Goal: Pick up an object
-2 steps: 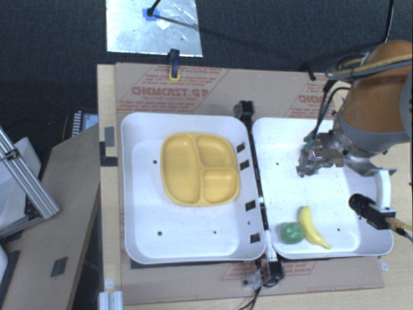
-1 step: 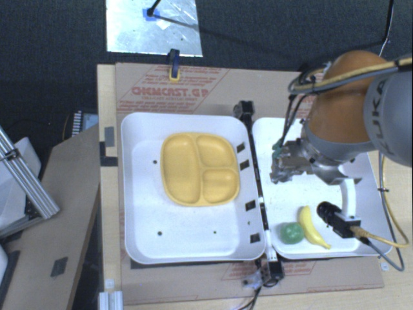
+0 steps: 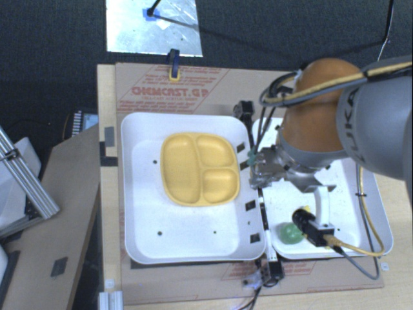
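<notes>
A yellow divided plate [image 3: 198, 168] lies flat in the left bin [image 3: 145, 237], a little above its middle. A small green object [image 3: 288, 233] rests in the right bin [image 3: 381, 228], near its front left corner. My gripper [image 3: 266, 171] hangs below the grey and orange wrist, over the left side of the right bin, close to the wall between the two bins. It is behind the green object and apart from it, and right of the plate's edge. The arm covers much of the right bin's floor.
The two bins stand side by side on a cardboard-covered bench [image 3: 171, 89]. A shiny metal sheet [image 3: 153, 18] lies beyond the bench at the back. Yellow cables [image 3: 358, 250] loop along the right bin's front right.
</notes>
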`<action>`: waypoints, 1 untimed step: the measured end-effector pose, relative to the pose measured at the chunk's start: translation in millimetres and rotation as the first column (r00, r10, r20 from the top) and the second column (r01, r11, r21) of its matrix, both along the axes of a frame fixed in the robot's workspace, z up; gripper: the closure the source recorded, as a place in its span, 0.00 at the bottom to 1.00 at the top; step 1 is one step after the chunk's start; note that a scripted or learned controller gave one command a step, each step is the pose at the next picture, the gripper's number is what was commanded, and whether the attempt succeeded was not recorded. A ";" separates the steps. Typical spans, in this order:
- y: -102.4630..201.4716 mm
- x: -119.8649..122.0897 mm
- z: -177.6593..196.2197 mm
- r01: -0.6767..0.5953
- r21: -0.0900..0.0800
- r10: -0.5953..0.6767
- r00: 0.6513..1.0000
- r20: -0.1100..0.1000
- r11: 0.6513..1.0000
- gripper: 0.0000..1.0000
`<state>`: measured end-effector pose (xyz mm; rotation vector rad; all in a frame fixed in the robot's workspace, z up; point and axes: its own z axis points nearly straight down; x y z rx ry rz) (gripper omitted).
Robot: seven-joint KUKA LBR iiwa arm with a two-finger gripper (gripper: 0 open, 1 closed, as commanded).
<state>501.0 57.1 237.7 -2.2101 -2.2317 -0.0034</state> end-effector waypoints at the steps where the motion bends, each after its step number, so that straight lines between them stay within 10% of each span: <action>1: 53.0 1.0 3.0 -0.001 0.000 0.001 1.000 0.000 1.000 1.00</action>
